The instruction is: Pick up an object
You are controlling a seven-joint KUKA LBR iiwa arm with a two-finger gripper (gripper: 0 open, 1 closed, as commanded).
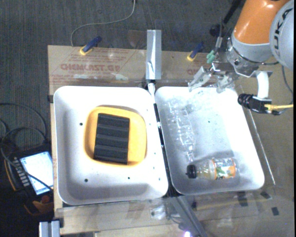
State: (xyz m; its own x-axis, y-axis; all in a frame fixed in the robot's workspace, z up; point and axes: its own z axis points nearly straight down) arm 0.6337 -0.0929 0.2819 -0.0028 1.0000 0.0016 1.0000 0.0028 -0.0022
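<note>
Gripper (211, 78): over right bin's far rim, fingers spread, nothing between.
Bottle (213, 169): on its side, right bin (251, 147), near edge.
Yellow-black block (115, 137): left bin (69, 147), centre.

— What lies in the left white bin (64, 147)?
— A yellow rounded-square sponge with a black ribbed top (115, 136), lying flat at the middle.
— And the right white bin (246, 132)?
— A clear plastic bottle with an orange label and black cap (213, 169), on its side near the front edge.
</note>
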